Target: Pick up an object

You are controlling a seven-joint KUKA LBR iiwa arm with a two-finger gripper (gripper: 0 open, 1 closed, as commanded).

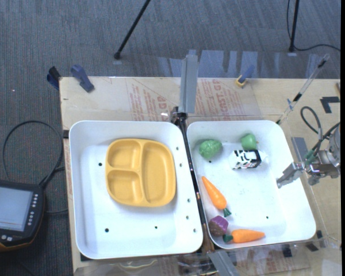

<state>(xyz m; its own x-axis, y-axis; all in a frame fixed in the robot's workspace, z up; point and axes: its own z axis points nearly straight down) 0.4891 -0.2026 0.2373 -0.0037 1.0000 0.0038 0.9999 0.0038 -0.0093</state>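
So basically all the pickable stuff sits in the right-hand shallow white plastic bin (293, 154), which makes sense as the source side since the arm comes in from that edge. The left white bin (80, 154) holds just one yellow three-compartment plastic plate (141, 172), probably a drop-off spot. Count in the right bin: two orange toy carrots, one lying diagonally near the divider (214, 193) and one along the bottom rim (247, 235); two green round-ish things, a leafy one (210, 149) and a smaller smooth one (249, 141); one black-and-white toy cow (246, 158) just below that; one purple lump (218, 225) touching the bottom carrot's leafy end. The grey two-finger gripper (290, 175) hangs at the right rim, holding nothing, though how far open the jaws are I can't tell.
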